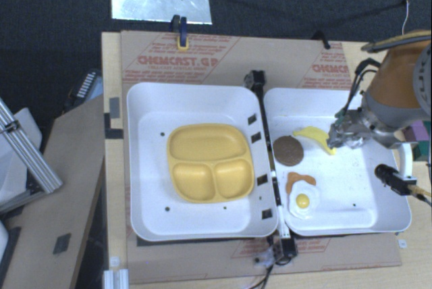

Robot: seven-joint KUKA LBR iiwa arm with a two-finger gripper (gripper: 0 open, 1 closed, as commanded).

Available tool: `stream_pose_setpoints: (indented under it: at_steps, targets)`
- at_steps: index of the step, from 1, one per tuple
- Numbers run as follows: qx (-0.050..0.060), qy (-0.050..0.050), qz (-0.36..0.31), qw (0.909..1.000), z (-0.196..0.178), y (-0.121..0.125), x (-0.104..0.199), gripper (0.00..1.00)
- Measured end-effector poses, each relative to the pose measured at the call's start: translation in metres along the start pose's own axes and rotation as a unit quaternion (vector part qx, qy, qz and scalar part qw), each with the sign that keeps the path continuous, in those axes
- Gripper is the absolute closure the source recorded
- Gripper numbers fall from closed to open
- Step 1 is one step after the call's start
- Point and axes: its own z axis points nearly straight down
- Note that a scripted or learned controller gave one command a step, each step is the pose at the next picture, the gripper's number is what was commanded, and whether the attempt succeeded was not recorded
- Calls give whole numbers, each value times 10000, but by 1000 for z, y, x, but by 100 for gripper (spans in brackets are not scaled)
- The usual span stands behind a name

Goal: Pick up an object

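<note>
**Pincer at the banana in the right bin**

The pincer sits at the banana; its grip cannot be told. Beside it lie a brown patty, bacon and fried egg. Cardboard on the counter reads "CHEMCAST GP".

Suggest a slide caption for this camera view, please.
Gripper poised at the banana in the right bin.

Grey arm, orange band, black cable, metallic wrist
</note>
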Motion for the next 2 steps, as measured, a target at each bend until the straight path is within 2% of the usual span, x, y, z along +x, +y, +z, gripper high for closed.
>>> stream_pose_setpoints:
  at_steps: [1,2]
  targets:
    - [-9,-5,4,10000,-59,1,-10,100]
    - [11,2,0,10000,-65,2,-10,100]
